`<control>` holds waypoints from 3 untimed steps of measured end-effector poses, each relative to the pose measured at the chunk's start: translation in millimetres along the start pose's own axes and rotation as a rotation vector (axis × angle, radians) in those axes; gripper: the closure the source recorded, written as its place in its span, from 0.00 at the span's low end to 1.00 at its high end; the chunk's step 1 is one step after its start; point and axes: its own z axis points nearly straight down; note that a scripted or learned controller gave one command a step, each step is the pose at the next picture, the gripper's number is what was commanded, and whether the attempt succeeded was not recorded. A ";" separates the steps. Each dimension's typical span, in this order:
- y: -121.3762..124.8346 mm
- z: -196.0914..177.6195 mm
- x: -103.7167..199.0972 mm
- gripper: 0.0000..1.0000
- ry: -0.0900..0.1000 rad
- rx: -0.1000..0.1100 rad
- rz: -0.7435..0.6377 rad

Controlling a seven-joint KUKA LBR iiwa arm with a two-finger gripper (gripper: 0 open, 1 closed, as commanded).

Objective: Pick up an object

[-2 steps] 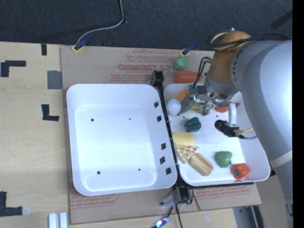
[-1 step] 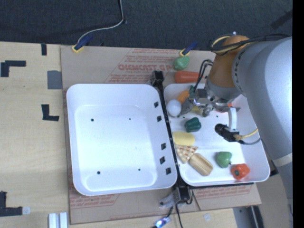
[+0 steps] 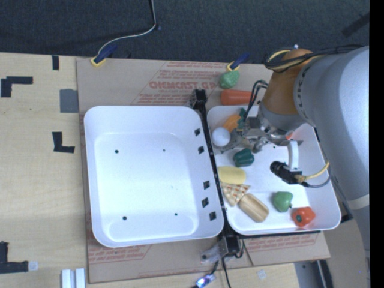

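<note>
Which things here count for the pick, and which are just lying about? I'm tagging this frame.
For the job: gripper; right bin with dark green piece, white ball, yellow block, bread roll, red pepper.

Lying about: left bin, carrot outside the bins, cable.

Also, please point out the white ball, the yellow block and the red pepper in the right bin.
white ball (image 3: 221, 137), camera view, middle of its top.
yellow block (image 3: 231, 175), camera view, centre of its upper face.
red pepper (image 3: 303, 216), camera view, its red body.
</note>
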 end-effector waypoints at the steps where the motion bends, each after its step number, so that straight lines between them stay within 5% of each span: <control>1: 4.1 0.3 0.7 0.00 0.004 0.000 -0.004; 3: 14.6 0.4 -1.8 0.00 0.004 -0.001 -0.004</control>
